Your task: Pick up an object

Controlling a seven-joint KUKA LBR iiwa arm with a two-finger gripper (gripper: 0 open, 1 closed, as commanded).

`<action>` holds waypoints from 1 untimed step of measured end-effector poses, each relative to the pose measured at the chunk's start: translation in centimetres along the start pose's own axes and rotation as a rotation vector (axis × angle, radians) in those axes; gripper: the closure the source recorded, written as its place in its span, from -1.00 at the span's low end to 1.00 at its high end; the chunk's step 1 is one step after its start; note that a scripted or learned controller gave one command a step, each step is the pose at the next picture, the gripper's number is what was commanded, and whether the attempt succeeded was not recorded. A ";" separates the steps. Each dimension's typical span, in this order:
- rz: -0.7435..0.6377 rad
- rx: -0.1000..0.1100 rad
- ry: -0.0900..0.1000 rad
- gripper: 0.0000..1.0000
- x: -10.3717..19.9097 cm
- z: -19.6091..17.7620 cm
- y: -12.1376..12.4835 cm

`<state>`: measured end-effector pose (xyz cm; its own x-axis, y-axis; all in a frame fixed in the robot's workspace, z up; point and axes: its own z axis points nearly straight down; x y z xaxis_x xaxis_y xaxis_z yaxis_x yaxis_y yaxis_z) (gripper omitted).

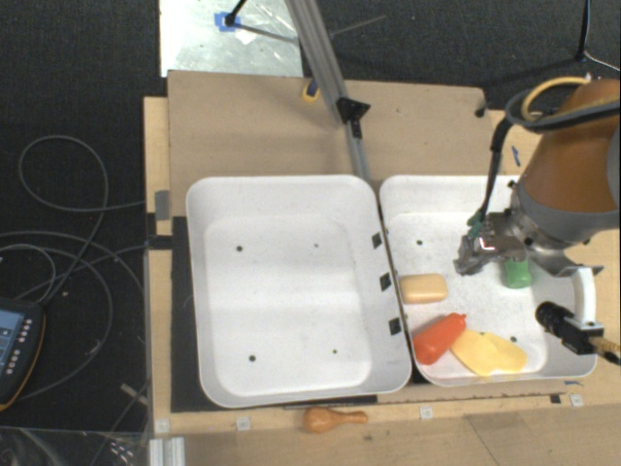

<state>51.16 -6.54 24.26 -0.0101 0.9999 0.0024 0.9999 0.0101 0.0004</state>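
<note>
The tool (479, 250) hangs low over the right bin (427, 197), and from above it cannot be told whether it is open or closed. Just beside it, toward the bin's right side, sits a small green object (518, 274), a stubby, rounded shape of plain bright green, its top partly hidden beneath the wrist. Nearer the front of the same bin lie a pale tan block (424, 288), a red-orange piece (439, 338) and a yellow piece (491, 354) touching it.
</note>
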 end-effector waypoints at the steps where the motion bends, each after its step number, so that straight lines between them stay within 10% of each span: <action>1: -0.002 0.000 0.001 1.00 5.9 -0.2 -1.1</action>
<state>49.97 -0.64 24.52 -0.0120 0.9999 0.0033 0.9999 0.0120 0.0005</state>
